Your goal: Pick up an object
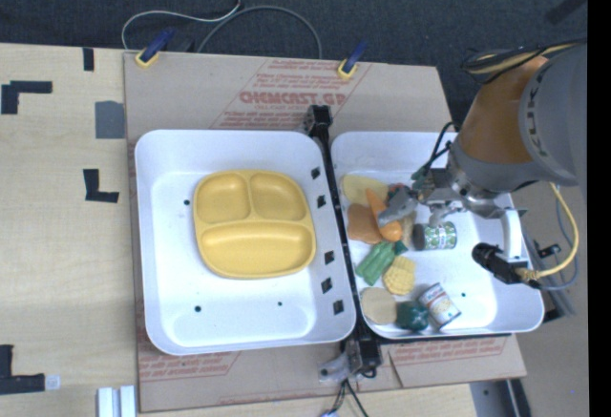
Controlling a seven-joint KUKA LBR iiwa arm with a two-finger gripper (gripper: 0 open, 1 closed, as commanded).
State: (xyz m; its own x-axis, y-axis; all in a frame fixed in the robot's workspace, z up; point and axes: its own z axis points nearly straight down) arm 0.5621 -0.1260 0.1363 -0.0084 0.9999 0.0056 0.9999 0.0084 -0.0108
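**Arm over the right bin, tool down among the toy food**

Biggest first: the table (57, 243) stretches pale and wood-toned across the view, carrying a brown cardboard sheet (286, 95) with red print, pinned at the far edge by two clips. On that sheet sit the two white bins, touching along a black seam. The left bin (162, 310) holds a yellow divided plate (254, 222), three compartments, lying flat near its middle.

Now the arm (520, 119), grey with its orange band, comes in from the right and leans over the right bin (516, 305). The tool (406, 205) is low, right at the cluster of objects in the near-left part of that bin. How its tips are set I cannot tell; they blur into the clutter beneath.

And the clutter itself, the things up for picking: a pale yellow piece (356, 188) at the far end, an orange-brown piece (363, 224) just beside it, a small orange ball (390, 231) touching the tool's tip area. A little can with a green label (438, 236) lies on its side just right of the tool. Nearer the camera, a green vegetable (375, 261), a corn cob (399, 276), a cream round (380, 307), a dark green lump (412, 316) and a second small can (440, 303), all close together.
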